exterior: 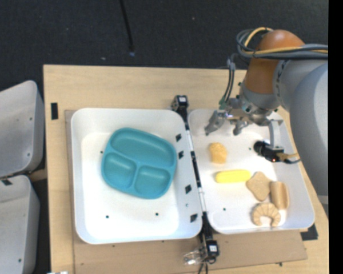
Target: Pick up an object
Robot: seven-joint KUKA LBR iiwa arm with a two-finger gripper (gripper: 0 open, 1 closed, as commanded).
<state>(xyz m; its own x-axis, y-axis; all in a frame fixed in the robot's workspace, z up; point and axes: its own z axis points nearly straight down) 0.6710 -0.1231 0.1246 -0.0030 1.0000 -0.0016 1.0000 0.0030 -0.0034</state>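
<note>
No text, label, brand or number is legible anywhere (bins and bench included).

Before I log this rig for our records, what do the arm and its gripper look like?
The arm is bulky, rounded and light grey, with a glossy orange band above the wrist. Yellow and dark cables loop over that band. The gripper is dark grey metal with two slim fingers.
</note>
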